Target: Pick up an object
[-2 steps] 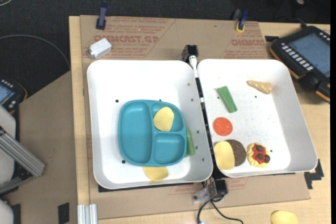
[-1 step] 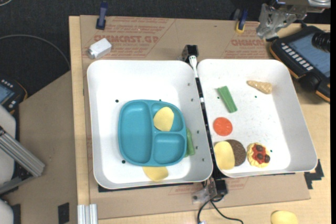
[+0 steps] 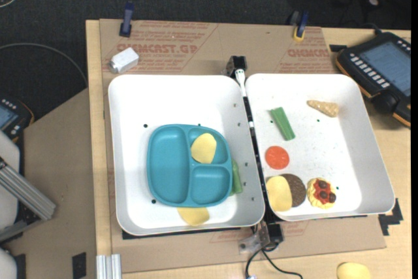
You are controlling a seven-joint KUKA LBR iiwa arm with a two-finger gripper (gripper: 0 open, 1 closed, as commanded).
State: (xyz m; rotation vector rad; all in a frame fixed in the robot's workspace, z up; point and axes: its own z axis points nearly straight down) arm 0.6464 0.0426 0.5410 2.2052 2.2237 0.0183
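The left bin (image 3: 124, 140) holds a teal divided plate (image 3: 173, 170) with a yellow chip (image 3: 204, 147) in its upper right compartment. A second yellow piece (image 3: 194, 215) lies just below the plate. A thin green piece (image 3: 236, 178) is wedged at the plate's right edge. The right bin (image 3: 353, 140) holds a green stick (image 3: 283, 123), a tan wedge (image 3: 324, 107), a red disc (image 3: 277, 157), and a yellow piece (image 3: 279, 194) lying over a brown disc (image 3: 297, 187). Beside those lies a small red-and-yellow pizza-like piece (image 3: 321, 192).
A black handheld pendant (image 3: 382, 72) lies off the right bin's far right corner. A white block (image 3: 124, 60) and two blue clamps (image 3: 127, 19) (image 3: 300, 25) sit on the cardboard behind the bins. A yellow object (image 3: 353, 271) rests on the bench at bottom right.
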